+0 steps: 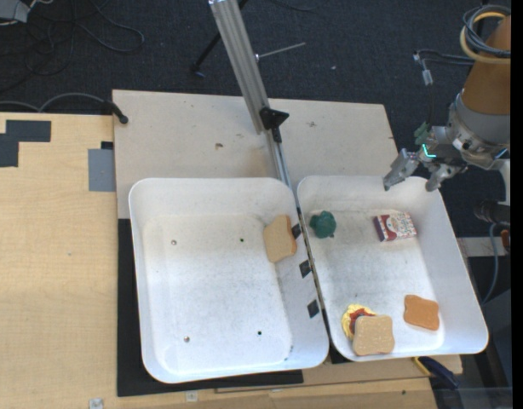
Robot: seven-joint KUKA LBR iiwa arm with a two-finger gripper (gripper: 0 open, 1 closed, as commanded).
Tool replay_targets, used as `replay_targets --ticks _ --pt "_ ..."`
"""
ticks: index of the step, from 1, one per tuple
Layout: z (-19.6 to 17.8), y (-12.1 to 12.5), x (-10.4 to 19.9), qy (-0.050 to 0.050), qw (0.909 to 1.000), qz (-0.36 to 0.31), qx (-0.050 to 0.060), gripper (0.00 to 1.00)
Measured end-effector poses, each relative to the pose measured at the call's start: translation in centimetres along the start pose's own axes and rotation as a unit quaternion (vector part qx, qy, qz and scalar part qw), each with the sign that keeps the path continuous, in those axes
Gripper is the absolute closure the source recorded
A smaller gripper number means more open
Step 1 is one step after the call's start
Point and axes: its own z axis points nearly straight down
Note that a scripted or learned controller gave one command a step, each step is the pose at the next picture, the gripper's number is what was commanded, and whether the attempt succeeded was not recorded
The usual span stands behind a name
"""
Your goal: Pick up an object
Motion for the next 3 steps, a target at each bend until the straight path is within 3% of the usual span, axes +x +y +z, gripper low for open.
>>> replay_targets --ticks 2,3 --pt "12.7 0.4 0.3 0.001 1.0000 0.000 0.002 0.00" --pt "15.0 0.6 0.2 -0.003 1.0000 0.000 -0.004 0.00"
